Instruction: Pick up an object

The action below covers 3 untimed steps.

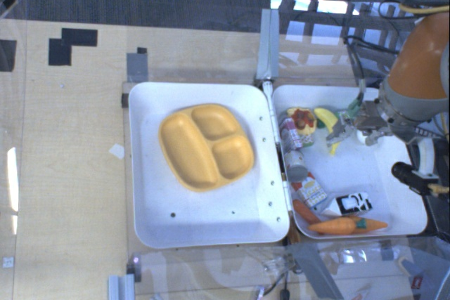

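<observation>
The right bin [401, 183] holds several small objects. An orange carrot [344, 225] lies along its front wall, with a black-and-white block [354, 203] just behind it. At the back left are a yellow banana-like piece [325, 117], a red and yellow toy [302, 117] and a small can [290, 135]. My gripper [354, 135] hangs over the back middle of this bin, just right of the banana piece. It is open, with nothing between its fingers. A thin yellow bit [332, 146] shows below the left finger.
The left bin [148, 172] bears a yellow three-part plate [205, 145]. A small bottle [295, 168] and a red-white packet [313, 192] lie along the right bin's left wall. A metal post [266, 46] stands behind the gap between the bins.
</observation>
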Available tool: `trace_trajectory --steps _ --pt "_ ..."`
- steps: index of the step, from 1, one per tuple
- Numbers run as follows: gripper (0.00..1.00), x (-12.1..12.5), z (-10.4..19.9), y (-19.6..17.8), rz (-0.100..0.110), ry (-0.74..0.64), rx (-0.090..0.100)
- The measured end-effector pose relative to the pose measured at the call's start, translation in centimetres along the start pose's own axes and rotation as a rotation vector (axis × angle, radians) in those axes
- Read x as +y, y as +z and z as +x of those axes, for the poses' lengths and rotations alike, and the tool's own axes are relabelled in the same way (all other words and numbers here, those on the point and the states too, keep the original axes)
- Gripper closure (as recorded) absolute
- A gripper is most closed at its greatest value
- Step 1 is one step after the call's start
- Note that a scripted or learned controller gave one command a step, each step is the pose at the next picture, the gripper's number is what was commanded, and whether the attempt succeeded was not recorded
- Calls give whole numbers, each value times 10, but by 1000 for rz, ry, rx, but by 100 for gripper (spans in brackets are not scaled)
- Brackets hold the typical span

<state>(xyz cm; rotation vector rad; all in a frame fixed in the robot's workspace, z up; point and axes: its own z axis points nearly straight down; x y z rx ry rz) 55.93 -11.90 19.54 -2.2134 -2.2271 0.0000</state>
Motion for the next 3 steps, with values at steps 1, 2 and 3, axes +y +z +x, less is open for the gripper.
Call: trace_trajectory --steps 1,2,3 --pt "0 54 -28 102 -5 -6 -1" --pt "100 56 -28 93 -6 -8 0" --pt "100 14 21 -10 -4 -14 -1"
